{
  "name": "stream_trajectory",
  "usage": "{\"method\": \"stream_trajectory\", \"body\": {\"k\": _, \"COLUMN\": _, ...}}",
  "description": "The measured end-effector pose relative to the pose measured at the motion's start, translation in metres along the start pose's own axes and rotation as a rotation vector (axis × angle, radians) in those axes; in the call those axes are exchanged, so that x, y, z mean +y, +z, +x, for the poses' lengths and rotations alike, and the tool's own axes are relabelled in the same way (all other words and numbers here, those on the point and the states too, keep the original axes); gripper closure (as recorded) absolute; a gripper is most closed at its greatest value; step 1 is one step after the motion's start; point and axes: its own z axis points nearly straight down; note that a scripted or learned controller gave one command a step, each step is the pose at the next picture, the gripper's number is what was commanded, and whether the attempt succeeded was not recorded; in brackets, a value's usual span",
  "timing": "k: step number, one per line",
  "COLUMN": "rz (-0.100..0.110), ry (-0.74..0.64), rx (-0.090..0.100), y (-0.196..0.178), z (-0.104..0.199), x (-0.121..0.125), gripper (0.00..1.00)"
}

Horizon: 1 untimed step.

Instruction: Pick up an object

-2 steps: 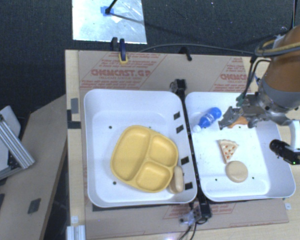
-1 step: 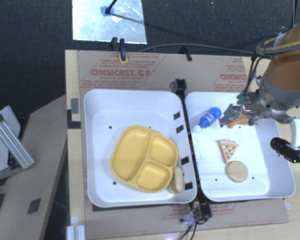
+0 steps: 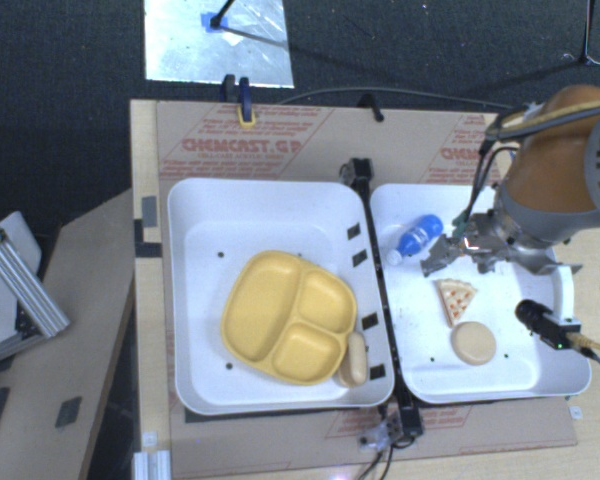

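In my right bin [image 3: 565, 368], a tan round cookie [image 3: 474, 343] lies nearest the front edge, a pizza slice [image 3: 456, 299] just behind it. My hand [image 3: 450, 255] hovers beside the blue bottle [image 3: 418, 236]; its grip, I cannot tell.

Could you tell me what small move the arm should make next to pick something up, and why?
Probably a short descent toward the pizza slice. The hand sits above the right bin, between the blue bottle and the slice, with nothing visibly held. The slice lies just below it in the view, apart from the round cookie.
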Motion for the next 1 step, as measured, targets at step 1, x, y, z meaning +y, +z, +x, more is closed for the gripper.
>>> {"method": "stream_trajectory", "body": {"k": 1, "rz": 0.000, "ry": 0.000, "rx": 0.000, "y": 0.0614, "z": -0.0001, "x": -0.0064, "gripper": 0.00}}
